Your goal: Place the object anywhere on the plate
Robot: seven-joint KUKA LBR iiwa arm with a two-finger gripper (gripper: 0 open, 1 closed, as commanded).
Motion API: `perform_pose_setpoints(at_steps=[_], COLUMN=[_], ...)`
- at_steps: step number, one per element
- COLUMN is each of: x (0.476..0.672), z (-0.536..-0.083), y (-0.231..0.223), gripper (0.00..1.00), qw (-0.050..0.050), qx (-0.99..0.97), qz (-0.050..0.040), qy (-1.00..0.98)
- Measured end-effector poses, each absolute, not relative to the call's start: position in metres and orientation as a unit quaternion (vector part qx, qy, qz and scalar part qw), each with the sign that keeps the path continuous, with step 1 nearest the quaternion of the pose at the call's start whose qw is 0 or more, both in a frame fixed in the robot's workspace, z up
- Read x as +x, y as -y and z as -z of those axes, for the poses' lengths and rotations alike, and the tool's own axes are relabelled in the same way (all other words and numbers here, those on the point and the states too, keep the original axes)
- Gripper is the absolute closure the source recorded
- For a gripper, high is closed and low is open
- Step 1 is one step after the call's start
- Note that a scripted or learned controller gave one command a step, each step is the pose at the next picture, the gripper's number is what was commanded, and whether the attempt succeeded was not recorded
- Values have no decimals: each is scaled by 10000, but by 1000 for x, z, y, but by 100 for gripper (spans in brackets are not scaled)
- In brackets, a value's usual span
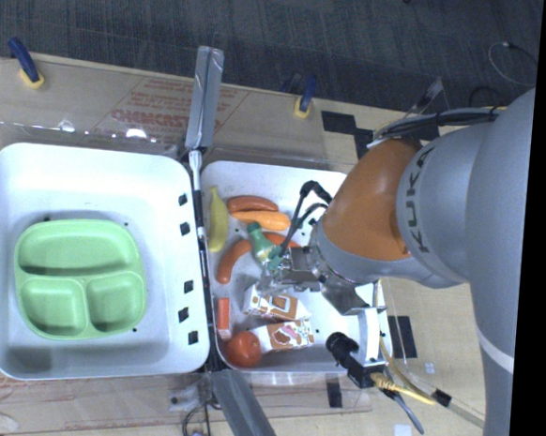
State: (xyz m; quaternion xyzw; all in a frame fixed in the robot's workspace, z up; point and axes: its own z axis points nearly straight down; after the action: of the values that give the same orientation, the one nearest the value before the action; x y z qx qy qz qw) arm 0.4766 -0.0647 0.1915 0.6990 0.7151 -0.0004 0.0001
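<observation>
A green divided plate (pixel 78 277) lies in the left bin (pixel 12 182). The right bin (pixel 257 178) holds toy food: a sausage (pixel 252 203), a carrot (pixel 264 219), a yellow banana (pixel 217 219), a second sausage (pixel 231 260), a green piece (pixel 261 242), two printed cartons (pixel 274 305) (pixel 285 336) and a red tomato (pixel 243 349). My gripper (pixel 278 271) hangs low in the right bin, just above the upper carton and beside the green piece. Its fingertips are hidden among the objects.
A grey divider bar (pixel 204 99) stands between the two bins. My orange-banded wrist (pixel 377 211) covers the right part of the right bin. A small orange piece (pixel 222 314) lies by the right bin's left wall.
</observation>
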Motion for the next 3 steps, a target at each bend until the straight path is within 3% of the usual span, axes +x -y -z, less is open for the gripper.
perform_pose_setpoints(at_steps=[1,2,3], x=[477,491,476], z=[-191,-191,-191], y=[18,41,-75], gripper=[100,100,100], qw=[-21,-11,-17], qx=[6407,6343,5817], qz=[10,8,11], qy=[-7678,-7731,-8134])
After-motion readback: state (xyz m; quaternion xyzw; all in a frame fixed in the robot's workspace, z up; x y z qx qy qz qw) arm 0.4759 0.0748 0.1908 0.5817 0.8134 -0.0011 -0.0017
